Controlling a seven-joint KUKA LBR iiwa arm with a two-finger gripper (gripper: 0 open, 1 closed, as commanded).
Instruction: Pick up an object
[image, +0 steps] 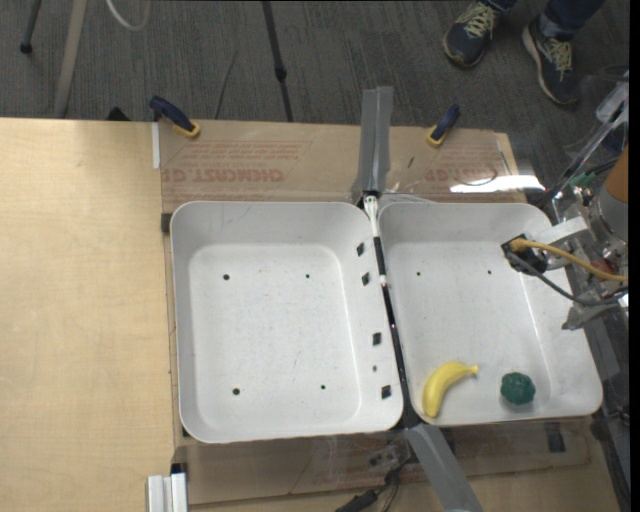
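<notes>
At the near edge of the white shallow plastic bin on the view's right lie the only two loose things. One is a yellow curved plastic banana and the other a dark green round ball-like lump; they sit near each other but apart. The banana's long axis runs from near-left up to far-right.

Farther back, over that bin's right rim, hangs the tool; I cannot tell whether it is spread or pressed together. Both things lie nearer the camera than the tool and to its view-left, and I judge the green lump the closer target.

A second white bin sits alongside on the pale wooden tabletop. At the far edge are two blue-and-yellow clamps.
</notes>
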